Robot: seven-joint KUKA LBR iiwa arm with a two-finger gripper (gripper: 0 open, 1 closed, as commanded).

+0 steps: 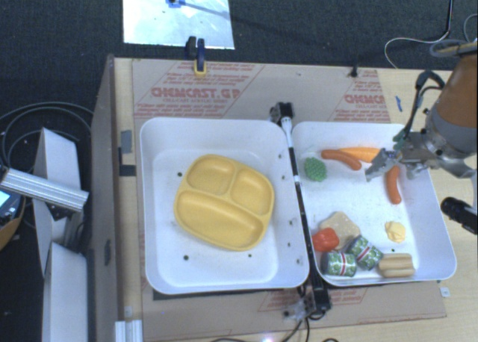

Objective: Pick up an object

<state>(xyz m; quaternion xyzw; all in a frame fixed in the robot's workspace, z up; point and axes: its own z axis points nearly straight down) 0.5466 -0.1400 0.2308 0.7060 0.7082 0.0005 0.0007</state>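
Gripper (393,161) is hovering right above the orange sausage (393,185), whose long axis is running toward the camera; fingers' spread, can't tell.

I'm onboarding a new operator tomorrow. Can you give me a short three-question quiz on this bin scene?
1. True or false: the yellow divided plate lies in the left bin.
2. Which item lies nearest the gripper? A) green cans B) orange sausage C) yellow plate
3. Fill in: the green broccoli-like piece lies in the ____ bin, near the divider.

Key: 1 true; 2 B; 3 right.
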